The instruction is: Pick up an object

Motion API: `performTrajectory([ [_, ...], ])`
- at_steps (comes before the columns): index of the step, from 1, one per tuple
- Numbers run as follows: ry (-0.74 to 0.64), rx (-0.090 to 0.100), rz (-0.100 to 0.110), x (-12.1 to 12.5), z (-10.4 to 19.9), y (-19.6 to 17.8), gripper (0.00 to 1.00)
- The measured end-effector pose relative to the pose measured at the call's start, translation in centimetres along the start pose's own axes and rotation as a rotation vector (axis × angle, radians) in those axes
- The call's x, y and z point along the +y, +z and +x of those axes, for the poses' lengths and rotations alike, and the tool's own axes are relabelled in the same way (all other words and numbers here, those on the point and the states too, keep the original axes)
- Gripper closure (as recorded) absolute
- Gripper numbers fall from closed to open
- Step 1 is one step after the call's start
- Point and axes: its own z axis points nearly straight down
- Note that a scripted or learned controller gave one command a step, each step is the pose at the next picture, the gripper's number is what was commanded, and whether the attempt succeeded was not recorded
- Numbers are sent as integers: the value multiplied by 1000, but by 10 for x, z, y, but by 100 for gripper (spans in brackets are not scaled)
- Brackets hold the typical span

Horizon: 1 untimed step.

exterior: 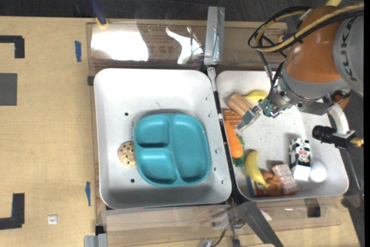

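I see the claw [256, 114] near the right white plastic bin's [324, 191] left edge, over a tan bread roll [237, 103]; can't tell if clenched or released.

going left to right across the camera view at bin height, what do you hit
cookie → teal divided tray → carrot → banana → milk carton → white egg
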Motion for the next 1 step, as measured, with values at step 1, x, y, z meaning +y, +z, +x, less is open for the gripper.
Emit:
performTrajectory([
  [1,0,0,0,0,0,0,0],
])
